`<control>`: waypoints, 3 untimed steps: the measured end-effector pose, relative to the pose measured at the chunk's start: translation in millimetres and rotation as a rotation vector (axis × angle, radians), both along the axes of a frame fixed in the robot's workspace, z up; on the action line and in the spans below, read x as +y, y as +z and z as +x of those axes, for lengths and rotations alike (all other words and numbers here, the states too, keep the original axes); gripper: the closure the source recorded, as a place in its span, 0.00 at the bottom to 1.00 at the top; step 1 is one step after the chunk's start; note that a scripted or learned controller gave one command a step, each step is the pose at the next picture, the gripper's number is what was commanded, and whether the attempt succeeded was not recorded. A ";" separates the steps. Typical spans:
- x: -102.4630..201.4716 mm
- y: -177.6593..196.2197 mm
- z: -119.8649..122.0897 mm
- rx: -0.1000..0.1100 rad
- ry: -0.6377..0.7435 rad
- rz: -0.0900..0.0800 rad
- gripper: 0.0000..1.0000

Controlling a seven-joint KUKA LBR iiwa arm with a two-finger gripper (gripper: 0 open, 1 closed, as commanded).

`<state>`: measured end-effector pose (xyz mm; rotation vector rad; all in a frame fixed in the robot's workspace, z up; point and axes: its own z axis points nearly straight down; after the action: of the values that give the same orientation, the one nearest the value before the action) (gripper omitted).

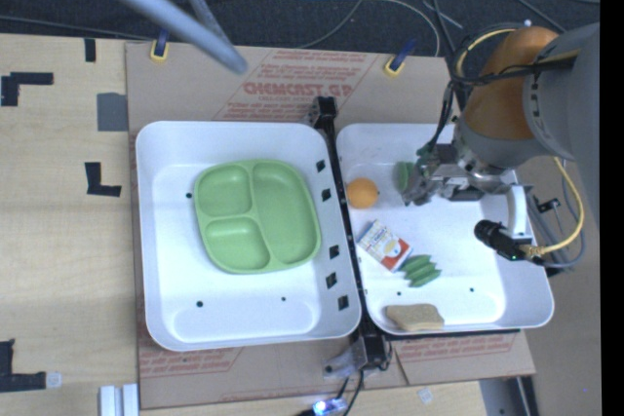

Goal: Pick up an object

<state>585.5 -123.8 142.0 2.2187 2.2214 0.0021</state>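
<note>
The right bin holds an orange ball by its left wall, a white and red packet, a green pea pod and a tan bread slice at the front. My gripper is low in the back half of this bin, right of the ball. A dark green object lies right against the gripper's left side, partly hidden by it. Whether it is gripped I cannot tell.
A light green divided plate lies in the left bin. A black divider with clips runs between the bins. The arm's orange band and cables hang over the right bin's back right.
</note>
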 end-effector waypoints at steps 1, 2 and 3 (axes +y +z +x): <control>1.7 58.5 -7.2 -0.002 0.000 -0.001 1.00; 10.3 115.0 -0.5 -0.003 0.001 -0.001 1.00; 59.9 119.0 -7.0 0.002 0.005 0.002 1.00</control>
<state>578.5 -63.9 261.0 2.2158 2.2286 0.0014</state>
